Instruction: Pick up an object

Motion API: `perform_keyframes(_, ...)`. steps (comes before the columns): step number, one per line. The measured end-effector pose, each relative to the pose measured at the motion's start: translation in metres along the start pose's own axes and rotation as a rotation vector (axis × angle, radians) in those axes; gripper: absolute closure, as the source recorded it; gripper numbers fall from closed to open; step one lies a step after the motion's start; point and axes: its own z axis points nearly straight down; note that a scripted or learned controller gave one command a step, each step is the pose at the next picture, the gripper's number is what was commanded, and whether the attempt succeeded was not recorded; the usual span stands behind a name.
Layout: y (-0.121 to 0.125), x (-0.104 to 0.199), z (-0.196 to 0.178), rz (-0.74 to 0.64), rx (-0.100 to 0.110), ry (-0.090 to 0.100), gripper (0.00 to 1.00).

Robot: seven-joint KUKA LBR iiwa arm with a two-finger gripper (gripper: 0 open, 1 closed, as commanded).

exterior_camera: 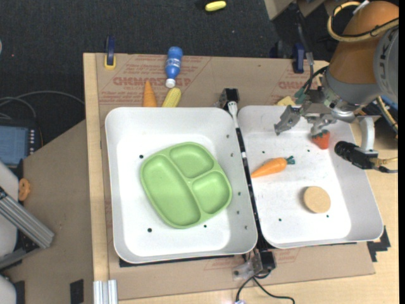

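Gripper over the far end of the right bin, fingers spread.

Camera view: the gripper point(302, 120) hangs above the far part of the right bin point(354, 233), its fingers parted and nothing between them; a small red object point(323, 140) lies just beside its right finger. The toy carrot point(271, 166) lies near the bin's left wall, a round tan disc point(316, 199) nearer. The left bin point(123, 132) holds a green divided plate point(185, 183).

We read red print on the cardboard sheet point(95, 170) under the bins; along its far edge, left of the blue bottle, large letters look like "CHEMG", the rest blurred; more red lettering sits at the far right corner point(288, 81), too faint to spell out; nothing else carries legible text.
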Motion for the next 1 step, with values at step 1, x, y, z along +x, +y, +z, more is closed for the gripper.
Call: perform_keyframes(1,-0.0283,0.0030,0.0766,0.001,0.009,0.002,0.00)
